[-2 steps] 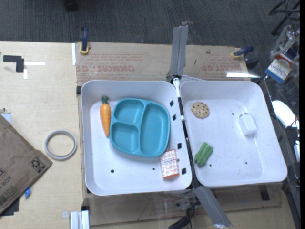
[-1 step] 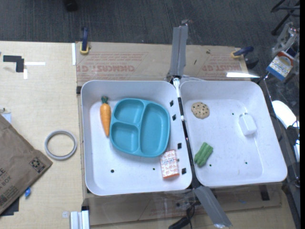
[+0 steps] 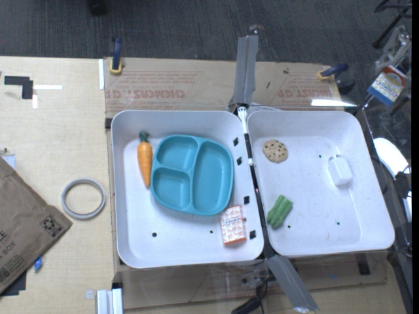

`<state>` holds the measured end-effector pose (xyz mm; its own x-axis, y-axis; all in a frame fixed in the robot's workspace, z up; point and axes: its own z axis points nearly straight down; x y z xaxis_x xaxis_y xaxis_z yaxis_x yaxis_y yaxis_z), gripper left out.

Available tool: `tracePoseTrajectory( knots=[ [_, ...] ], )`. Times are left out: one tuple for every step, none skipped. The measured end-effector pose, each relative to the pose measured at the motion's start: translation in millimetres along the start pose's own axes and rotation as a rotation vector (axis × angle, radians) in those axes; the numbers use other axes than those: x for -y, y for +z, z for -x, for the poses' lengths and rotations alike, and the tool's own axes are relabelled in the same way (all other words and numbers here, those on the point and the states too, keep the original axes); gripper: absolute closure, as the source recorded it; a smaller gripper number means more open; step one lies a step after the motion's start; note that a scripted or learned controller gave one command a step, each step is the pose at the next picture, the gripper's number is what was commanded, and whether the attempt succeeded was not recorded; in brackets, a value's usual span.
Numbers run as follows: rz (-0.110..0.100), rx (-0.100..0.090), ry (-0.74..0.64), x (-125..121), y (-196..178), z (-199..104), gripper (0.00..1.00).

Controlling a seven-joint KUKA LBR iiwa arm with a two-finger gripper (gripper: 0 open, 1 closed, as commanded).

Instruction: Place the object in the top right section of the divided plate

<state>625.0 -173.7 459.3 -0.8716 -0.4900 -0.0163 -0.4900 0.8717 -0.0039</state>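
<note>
Left bin (image 3: 124,195): carrot (image 3: 145,161) left of divided plate (image 3: 192,174), box (image 3: 233,226) before it. Right bin (image 3: 366,195): cookie (image 3: 275,151).

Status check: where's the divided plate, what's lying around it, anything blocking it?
Divided plate in left bin, compartments bare. Carrot beside its left edge, small carton below. Cookie, green piece in right bin.

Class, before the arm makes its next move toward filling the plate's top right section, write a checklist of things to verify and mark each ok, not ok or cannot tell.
1. Divided plate lies flat in the left bin: ok.
2. Plate sections hold nothing: ok.
3. Carrot lies beside the plate's left rim, free to pick: ok.
4. Snack box lies off the plate, below it: ok.
5. Cookie and green vegetable lie apart in the right bin: ok.
6. Which object is meant: cannot tell.
</note>
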Motion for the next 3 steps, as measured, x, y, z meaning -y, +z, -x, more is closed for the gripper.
tracePoseTrajectory(
  knots=[
    [0.002, -0.013, 0.004, 4.3, 20.5, -91.3, 1.00],
    [0.001, -0.009, 0.006, 5.2, 11.7, -89.4, 1.00],
    [-0.001, -0.004, 0.007, 6.0, 2.6, -87.5, 1.00]
  ],
)
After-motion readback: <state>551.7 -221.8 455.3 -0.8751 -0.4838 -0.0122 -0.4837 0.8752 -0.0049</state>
